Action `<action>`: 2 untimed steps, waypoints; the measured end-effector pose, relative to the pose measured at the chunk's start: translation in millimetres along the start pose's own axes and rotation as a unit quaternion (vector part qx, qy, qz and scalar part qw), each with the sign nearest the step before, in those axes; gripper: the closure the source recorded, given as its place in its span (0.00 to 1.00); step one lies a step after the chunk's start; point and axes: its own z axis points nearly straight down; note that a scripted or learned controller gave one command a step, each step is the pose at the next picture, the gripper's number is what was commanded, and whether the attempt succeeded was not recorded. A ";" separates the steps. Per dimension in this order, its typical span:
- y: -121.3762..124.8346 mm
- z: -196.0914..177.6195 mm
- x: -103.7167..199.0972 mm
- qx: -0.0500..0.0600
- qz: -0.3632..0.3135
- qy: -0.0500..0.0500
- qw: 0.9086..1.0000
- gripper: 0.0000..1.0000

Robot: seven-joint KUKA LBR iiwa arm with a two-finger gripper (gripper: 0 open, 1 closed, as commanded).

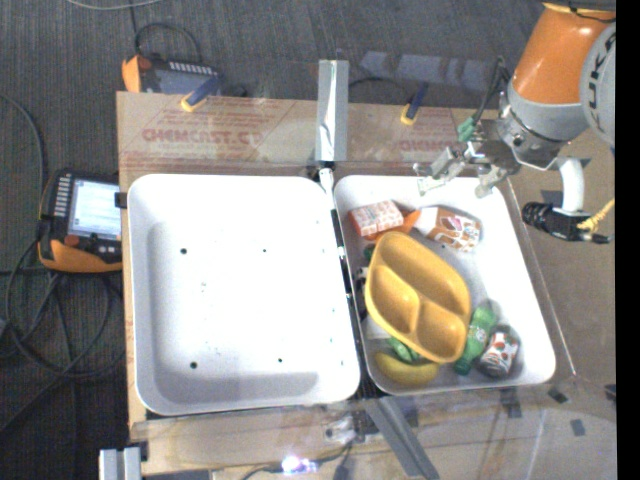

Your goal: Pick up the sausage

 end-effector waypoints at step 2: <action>41.2 170.2 10.4 -0.004 -0.035 0.000 0.999 0.00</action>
